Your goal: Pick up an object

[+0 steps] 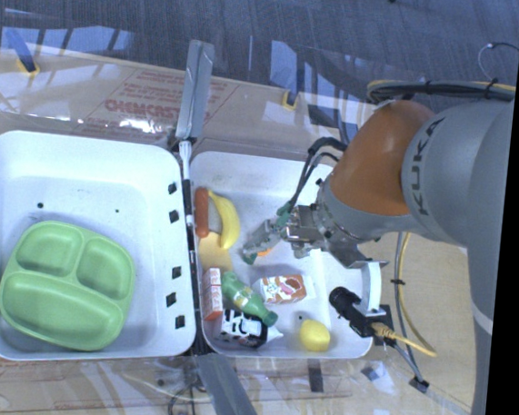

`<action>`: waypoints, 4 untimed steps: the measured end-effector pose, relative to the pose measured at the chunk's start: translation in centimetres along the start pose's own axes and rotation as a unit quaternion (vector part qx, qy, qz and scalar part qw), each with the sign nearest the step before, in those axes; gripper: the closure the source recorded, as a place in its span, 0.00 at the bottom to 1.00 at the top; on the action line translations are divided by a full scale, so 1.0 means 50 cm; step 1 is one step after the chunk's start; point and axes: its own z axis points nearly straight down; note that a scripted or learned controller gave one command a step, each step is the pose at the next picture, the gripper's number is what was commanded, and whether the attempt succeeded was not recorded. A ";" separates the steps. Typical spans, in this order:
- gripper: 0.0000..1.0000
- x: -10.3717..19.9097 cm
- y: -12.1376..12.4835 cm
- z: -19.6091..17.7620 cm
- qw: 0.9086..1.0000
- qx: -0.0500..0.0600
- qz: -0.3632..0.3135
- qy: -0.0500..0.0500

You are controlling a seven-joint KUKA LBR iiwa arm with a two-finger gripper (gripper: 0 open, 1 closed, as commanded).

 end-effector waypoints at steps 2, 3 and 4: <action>0.00 -0.084 0.023 0.218 0.996 0.000 0.094 0.001; 0.00 -0.116 -0.008 0.218 0.998 0.000 0.056 0.001; 1.00 -0.115 -0.007 0.199 0.999 0.001 0.054 0.002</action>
